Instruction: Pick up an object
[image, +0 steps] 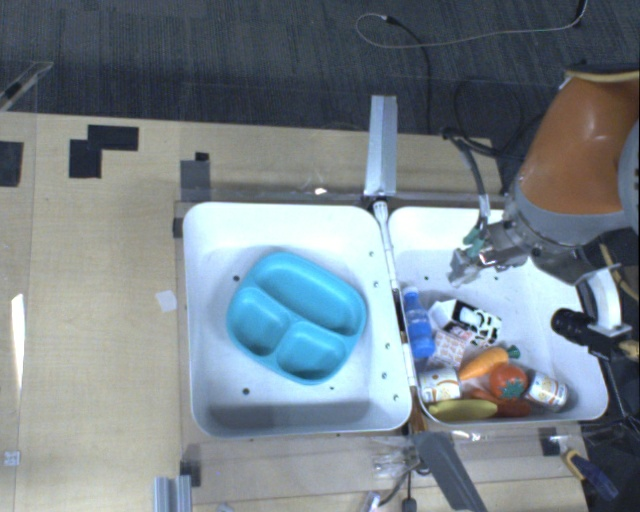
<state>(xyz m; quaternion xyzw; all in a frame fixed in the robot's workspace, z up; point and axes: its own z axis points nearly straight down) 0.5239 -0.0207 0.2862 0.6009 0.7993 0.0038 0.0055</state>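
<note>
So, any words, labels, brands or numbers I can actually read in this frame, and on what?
None can be read.
Black-and-white carton: bold marks, too blurred.
Blue bottle: label too small.
Can: print too small.
Clear packet: reddish print, blurred.

Two bins stand side by side on the counter (90, 330), touching along a middle wall. In the left bin (205, 400) a tray (295, 315) with three compartments lies near the centre. In the right bin (560, 290) the things are crowded at the near side. A bottle (418, 328) lies along the middle wall. Right of it lies a packet (472, 320), and before that a carrot (483, 362) and a tomato (507, 385). A can (547, 391) lies right of the tomato, and a banana (462, 409) lies at the near wall. The pincer (475, 255) hangs over the far part of the right bin, behind the packet. A rail (381, 145) stands behind the bins, above the middle wall.
</note>
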